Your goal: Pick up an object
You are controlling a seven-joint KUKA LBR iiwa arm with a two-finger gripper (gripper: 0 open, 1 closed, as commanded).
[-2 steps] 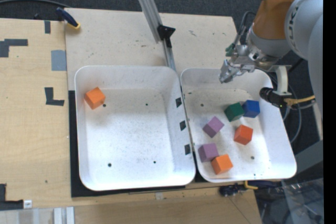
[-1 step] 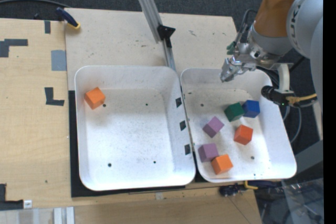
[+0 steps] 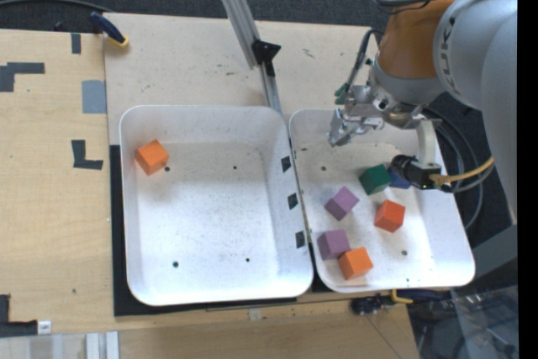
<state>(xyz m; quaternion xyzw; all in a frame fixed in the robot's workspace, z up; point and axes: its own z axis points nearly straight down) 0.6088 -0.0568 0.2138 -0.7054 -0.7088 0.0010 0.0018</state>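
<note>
Matt white plastic bins (image 3: 202, 265), speckled; pale wooden bench (image 3: 50, 206); glossy orange band (image 3: 412, 29).

Blue block (image 3: 400, 173) mostly hidden behind green block (image 3: 375, 178), arm (image 3: 471, 38) cut off at right edge

The light wooden bench (image 3: 59, 206) carries two shallow white bins side by side on a dark mat (image 3: 118, 265). The left bin (image 3: 134, 265) and right bin (image 3: 454, 265) touch along their inner rims. Grey tape marks (image 3: 94, 97) lie on the bench left of the bins, and a black cable (image 3: 50, 4) with a blue-and-yellow end crosses its far-left corner.
</note>
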